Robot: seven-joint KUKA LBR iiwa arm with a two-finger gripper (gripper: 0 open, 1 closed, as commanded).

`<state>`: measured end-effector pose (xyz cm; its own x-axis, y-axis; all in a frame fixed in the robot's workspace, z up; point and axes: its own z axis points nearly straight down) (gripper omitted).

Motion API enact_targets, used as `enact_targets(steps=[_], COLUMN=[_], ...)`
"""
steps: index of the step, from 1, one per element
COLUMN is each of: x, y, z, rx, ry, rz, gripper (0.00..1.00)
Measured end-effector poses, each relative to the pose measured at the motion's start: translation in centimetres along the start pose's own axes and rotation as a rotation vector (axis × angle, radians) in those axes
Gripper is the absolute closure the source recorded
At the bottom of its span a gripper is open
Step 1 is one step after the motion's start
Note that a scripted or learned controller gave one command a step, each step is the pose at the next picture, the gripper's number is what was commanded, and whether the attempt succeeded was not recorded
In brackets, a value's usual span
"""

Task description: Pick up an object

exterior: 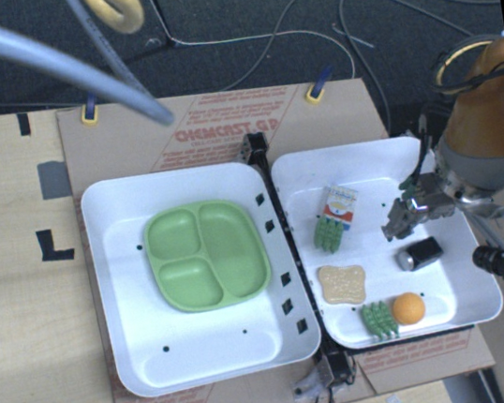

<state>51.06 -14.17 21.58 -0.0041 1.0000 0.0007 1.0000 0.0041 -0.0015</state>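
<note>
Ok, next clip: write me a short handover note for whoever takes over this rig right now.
Claw: over the right bin, near its right side, holding nothing that can be seen; whether it is open or shut cannot be told.
Right bin: small carton, green piece, black cylinder just below the claw, toast slice, second green piece, orange ball.
Left bin: green divided plate.
Done: nothing lifted yet.
Left: grasp one object and raise it; the black cylinder looks nearest.
</note>
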Motion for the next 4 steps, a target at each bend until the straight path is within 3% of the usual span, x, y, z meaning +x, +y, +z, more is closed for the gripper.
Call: enact_targets(steps=[4], x=[20.1], y=[-1.6], z=[1.3], rx=[0.001], ry=[0.0], rz=[-0.002], gripper=[1.0])
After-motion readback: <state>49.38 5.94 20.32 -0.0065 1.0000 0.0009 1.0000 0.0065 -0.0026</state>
